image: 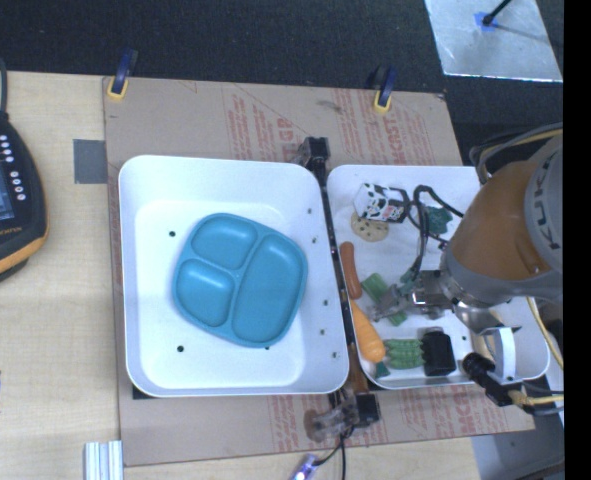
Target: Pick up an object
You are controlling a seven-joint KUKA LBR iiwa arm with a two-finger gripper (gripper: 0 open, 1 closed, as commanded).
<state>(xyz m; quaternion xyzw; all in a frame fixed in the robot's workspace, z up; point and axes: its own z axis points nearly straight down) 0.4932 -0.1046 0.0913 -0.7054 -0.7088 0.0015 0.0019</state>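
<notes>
The grey arm [515, 233] with its orange band rises closest to the lens, over the right bin [347, 183]. Its gripper [403, 306] sits low among the clutter (whether the pincer is parted or closed, I cannot tell) beside a green piece [375, 288], near the carrot [370, 340] and black block [437, 352]. The left bin [140, 268] holds a blue divided plate [240, 280]

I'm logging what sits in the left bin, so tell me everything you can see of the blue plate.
The blue plate is a rounded, divided dish that looks like matte light-blue plastic, with three shallow compartments: two smaller ones on the left, one larger on the right. It lies flat, face up and turned slightly askew, near the middle of the left bin. Nothing else touches it.
</notes>
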